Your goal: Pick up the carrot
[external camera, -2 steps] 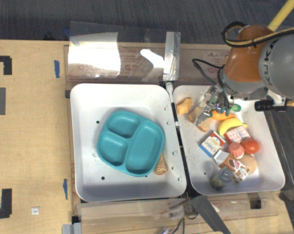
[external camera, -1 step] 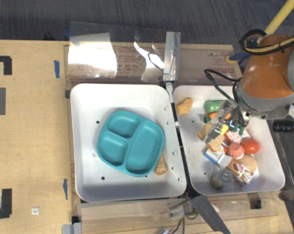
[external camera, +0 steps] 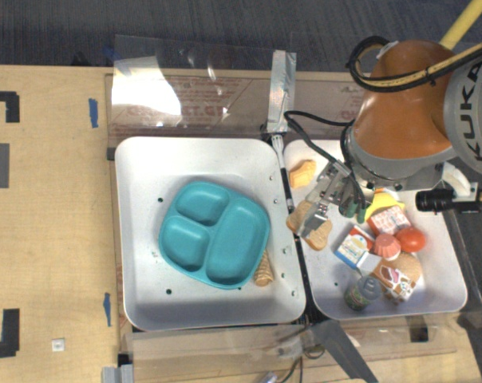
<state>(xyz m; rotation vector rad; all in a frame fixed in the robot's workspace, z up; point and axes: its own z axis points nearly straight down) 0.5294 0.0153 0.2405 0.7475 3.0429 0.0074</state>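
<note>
I cannot pick out the carrot with certainty. A small orange-yellow chunk (external camera: 302,174) lies in the far left corner of the right bin (external camera: 456,294). A tan-orange, cone-shaped piece (external camera: 262,270) lies in the left bin (external camera: 137,174) against the near right edge of the teal plate (external camera: 213,234). My gripper (external camera: 316,214) hangs low over the right bin's left side, just below the orange chunk. It is right over a tan, bread-like piece (external camera: 321,235) whose other end (external camera: 298,217) shows beside the bin wall.
Several toy foods crowd the right bin's near half: a yellow piece (external camera: 382,206), a red tomato (external camera: 412,239), a small blue-and-white carton (external camera: 353,248), a dark can (external camera: 359,293). The divider (external camera: 293,238) between the bins runs just left of the gripper.
</note>
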